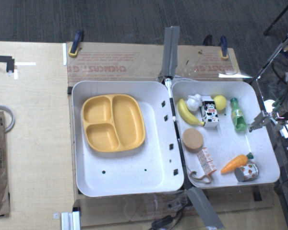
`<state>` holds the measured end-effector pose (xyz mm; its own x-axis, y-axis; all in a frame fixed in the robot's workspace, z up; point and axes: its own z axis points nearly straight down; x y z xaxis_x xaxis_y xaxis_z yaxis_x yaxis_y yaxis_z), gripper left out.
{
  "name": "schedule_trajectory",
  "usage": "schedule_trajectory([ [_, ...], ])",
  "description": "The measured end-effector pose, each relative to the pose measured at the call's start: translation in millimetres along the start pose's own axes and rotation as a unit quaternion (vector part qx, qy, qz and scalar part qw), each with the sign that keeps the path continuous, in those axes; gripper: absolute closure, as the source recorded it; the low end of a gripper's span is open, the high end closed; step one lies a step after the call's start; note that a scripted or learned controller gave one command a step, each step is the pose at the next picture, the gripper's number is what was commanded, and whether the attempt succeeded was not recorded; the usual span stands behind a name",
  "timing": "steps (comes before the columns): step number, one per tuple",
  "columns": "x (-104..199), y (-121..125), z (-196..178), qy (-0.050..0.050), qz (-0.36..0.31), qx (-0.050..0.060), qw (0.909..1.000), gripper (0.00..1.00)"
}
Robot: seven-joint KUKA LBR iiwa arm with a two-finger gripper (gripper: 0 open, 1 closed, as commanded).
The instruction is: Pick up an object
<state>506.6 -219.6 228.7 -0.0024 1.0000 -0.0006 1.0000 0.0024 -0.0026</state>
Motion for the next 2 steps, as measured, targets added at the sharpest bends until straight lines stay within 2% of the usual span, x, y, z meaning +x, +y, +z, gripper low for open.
schedule_trajectory([
  [1,3,-25,127,0.003,-0.067,-0.001,0.9977,0.0],
  [2,25,-29,137,0.0,-0.192,-0.001,0.9814,0.0],
])
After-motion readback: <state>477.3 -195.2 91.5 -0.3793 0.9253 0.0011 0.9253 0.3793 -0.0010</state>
